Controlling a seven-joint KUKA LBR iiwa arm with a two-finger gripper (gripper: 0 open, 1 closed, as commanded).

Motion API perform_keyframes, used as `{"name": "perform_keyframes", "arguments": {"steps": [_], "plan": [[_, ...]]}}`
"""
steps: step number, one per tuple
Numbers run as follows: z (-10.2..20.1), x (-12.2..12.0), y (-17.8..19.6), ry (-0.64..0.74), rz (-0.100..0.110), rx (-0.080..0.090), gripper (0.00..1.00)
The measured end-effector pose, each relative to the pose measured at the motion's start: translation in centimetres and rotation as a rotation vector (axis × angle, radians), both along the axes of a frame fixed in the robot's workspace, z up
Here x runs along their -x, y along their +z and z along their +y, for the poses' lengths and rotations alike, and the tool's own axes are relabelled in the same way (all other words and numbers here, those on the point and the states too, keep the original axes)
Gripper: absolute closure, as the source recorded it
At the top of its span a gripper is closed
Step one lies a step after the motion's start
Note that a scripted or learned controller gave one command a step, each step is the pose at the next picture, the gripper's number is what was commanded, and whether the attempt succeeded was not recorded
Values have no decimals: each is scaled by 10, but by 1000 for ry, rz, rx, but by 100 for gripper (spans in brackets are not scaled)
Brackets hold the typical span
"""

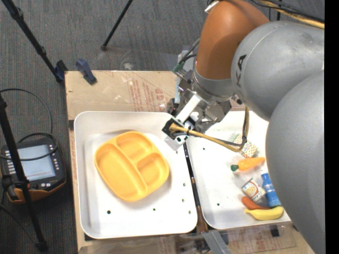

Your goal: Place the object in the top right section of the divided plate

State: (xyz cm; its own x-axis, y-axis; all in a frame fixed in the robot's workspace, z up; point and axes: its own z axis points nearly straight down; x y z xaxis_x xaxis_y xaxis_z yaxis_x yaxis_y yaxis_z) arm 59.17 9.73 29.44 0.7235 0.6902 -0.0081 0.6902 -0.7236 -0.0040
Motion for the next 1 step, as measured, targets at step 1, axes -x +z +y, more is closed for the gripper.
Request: {"name": "perform_keyframes", "arguments": {"steps": [1], "plan": [[5,-42,-112,-159,3,1,100]]}}
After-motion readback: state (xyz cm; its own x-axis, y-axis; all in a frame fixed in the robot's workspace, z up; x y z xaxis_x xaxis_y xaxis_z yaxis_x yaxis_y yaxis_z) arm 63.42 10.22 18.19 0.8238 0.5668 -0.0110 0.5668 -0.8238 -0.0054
